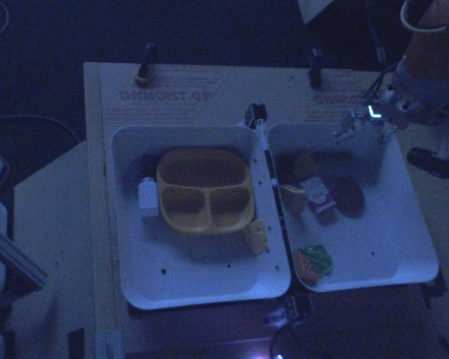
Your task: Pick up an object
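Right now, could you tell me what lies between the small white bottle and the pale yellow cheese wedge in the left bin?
The yellow three-compartment plastic tray, in the camera view.

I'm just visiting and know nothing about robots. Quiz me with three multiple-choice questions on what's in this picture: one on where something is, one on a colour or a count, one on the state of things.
1. Where is the yellow tray?
A. left bin
B. right bin
C. on the bench outside the bins

2. How many compartments does the tray have?
A. one
B. three
C. six

3. Where is the hand now?
A. down among the things in the left bin
B. over the far edge of the right bin, above the things
C. resting on the tray

Answers: 1 A, the tray lies in the left bin beside a small white bottle. 2 B, one long section and two small ones show. 3 B, it hangs by the bin's far rim.
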You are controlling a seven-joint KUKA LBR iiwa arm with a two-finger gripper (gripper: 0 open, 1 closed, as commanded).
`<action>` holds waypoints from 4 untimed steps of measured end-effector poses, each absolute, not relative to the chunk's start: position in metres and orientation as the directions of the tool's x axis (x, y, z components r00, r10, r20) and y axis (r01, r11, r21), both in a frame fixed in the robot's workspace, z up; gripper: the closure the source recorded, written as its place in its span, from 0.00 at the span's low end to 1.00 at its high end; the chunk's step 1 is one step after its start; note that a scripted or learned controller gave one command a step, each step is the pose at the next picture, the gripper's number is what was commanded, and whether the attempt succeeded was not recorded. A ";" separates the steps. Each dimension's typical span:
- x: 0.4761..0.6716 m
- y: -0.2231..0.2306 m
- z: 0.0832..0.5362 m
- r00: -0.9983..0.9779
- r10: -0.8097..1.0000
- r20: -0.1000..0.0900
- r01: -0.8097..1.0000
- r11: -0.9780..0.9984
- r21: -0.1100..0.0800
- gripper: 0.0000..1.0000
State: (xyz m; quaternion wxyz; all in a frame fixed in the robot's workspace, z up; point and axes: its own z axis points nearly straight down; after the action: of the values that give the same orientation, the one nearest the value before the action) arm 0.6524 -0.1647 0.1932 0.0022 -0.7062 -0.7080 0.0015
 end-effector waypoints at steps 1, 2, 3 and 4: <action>0.655 -0.162 0.130 -0.003 1.000 0.002 1.000 0.003 -0.007 0.00; 0.655 -0.161 0.082 -0.002 1.000 0.001 1.000 0.002 -0.006 0.00; 0.656 -0.161 0.096 -0.003 1.000 -0.002 1.000 0.003 -0.001 1.00; 0.651 -0.156 0.144 -0.001 1.000 -0.002 1.000 0.001 0.007 1.00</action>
State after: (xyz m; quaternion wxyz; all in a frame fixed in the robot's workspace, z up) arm 0.6512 -0.1562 0.1442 -0.0031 -0.7068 -0.7074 -0.0018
